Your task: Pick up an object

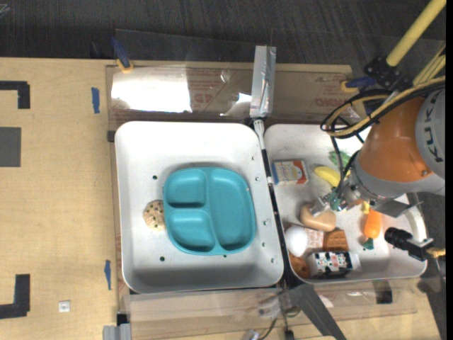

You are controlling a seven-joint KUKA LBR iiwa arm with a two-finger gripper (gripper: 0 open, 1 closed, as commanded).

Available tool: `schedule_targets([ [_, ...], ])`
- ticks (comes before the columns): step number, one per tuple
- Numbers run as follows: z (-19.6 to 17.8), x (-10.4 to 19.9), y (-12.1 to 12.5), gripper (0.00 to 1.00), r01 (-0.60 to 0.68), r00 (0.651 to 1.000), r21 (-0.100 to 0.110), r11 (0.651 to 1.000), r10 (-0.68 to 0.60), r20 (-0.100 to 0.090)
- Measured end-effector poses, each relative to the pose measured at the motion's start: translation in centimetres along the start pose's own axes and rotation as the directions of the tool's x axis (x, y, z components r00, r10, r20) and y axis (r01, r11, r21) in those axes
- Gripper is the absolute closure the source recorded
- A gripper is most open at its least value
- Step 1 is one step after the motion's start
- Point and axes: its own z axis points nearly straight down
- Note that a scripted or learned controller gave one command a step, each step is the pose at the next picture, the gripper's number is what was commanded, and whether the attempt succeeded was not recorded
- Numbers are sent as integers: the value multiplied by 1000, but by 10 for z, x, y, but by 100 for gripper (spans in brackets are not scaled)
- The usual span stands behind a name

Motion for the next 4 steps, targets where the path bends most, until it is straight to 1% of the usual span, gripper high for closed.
schedule_targets([
  [1,-76,50,87,100,17,1000,20,1000,-17,-17],
  [2,-86,-36,87,100,-113,994,30,993,113,-11],
  [3,-130,9,61,100,-180,983,32,983,180,-13],
  [4,-128,8,60,0,-181,983,36,983,182,-13],
])
